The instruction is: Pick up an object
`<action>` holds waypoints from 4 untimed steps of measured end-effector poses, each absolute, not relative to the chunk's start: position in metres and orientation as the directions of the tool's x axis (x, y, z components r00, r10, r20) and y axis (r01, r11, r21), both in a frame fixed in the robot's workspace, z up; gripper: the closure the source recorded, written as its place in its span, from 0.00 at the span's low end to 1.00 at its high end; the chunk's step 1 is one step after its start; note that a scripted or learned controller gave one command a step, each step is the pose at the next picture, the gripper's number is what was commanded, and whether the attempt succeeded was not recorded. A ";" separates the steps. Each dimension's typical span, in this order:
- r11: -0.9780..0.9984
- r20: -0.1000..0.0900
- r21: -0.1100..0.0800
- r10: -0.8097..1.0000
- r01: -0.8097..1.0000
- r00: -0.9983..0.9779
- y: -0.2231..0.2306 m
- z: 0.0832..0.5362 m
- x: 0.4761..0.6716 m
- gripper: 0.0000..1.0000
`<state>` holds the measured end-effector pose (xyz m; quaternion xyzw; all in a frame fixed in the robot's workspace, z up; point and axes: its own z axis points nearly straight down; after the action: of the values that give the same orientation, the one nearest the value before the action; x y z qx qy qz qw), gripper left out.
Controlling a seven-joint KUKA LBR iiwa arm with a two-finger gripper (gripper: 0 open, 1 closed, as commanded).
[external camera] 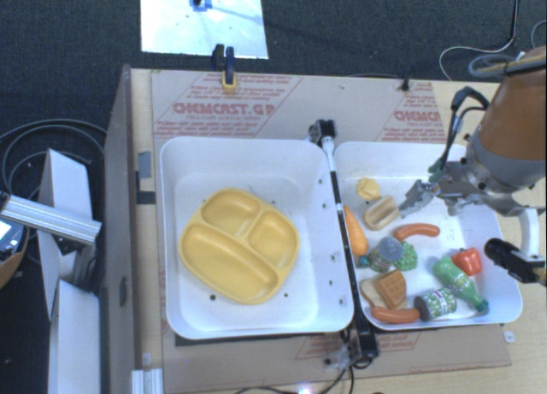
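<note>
Left bin (184,315): holding a yellow plastic divided tray (239,244) w/ bare white floor showing around it.
Right bin (402,157): crowding toy food toward the front; back strip near the rim lying bare.
Tool (414,200): hovering low just beside a tan plastic hot-dog bun (381,211); can't tell if clenched or released.
Neighbours: small yellow piece (368,188) sitting behind the bun, red sausage (416,232) to its right, orange carrot (354,229) lying along the divider (338,213).

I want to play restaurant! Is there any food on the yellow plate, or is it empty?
Empty. The yellow plate in the left bin shows three bare compartments; the toy food lies in the right bin.
</note>
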<state>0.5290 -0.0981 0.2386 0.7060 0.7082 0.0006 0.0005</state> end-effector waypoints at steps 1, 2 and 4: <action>0.001 0.001 -0.001 1.000 1.000 -0.001 -0.091 0.144 0.550 0.00; 0.001 -0.002 0.014 1.000 1.000 -0.001 -0.136 0.089 0.574 0.00; 0.005 -0.003 -0.010 1.000 1.000 -0.005 -0.098 0.088 0.664 0.00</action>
<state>0.6638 -0.0976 0.0877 0.7055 0.7087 -0.0046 -0.0022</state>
